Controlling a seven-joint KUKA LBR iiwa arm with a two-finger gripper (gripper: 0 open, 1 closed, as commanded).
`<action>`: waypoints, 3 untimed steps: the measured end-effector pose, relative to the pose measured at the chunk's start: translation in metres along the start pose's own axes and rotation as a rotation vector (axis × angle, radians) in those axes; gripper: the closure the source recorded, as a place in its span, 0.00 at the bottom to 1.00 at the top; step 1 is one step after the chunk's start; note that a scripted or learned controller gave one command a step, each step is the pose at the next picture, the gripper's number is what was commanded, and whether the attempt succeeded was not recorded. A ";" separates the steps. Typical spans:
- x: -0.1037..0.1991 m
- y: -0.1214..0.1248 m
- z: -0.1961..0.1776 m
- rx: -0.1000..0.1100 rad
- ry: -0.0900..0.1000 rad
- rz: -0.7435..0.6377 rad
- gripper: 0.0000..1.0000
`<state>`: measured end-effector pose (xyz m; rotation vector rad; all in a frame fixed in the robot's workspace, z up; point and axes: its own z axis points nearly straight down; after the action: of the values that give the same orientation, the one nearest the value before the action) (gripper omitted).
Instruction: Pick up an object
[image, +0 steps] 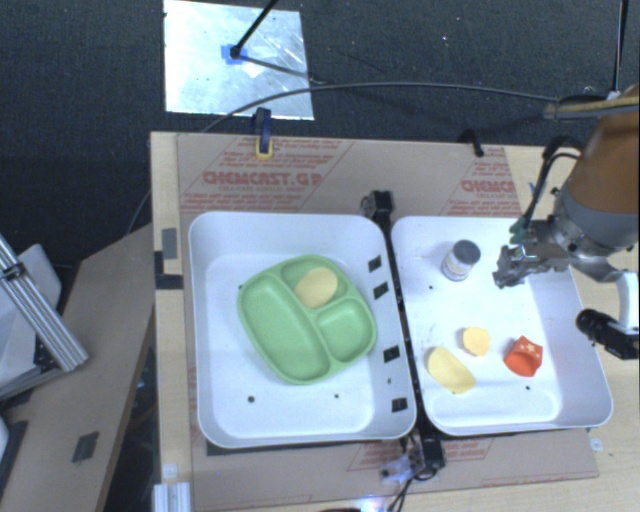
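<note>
The jaws (512, 268) hung at the right of the frame over the upper part of the right bin (570, 405), and whether they stood apart or together could not be told from this slant; nothing showed between them. Nearest them, just to their left, stood a small grey can (460, 260), upright, round and hard-sided, likely light but slick, best taken across its curved wall. Lower in that bin lay a yellow lump (450, 369), a smaller yellow piece (476, 341) and a crumpled red-orange thing (522, 356), all apart from one another, looking like light toy food of smooth plastic or soft foam. In the left bin (225, 400) a glossy green divided plate (290, 335) carried a pale yellow rounded piece (317, 287) in its upper compartment
</note>
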<state>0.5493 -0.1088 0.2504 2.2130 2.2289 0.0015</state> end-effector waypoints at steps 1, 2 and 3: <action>0.053 -0.006 0.015 0.000 0.001 0.000 1.00; 0.105 -0.011 0.008 0.000 0.001 -0.002 1.00; 0.154 -0.020 0.022 0.001 0.001 0.001 1.00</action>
<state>0.5281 0.0446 0.2281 2.2149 2.2285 0.0014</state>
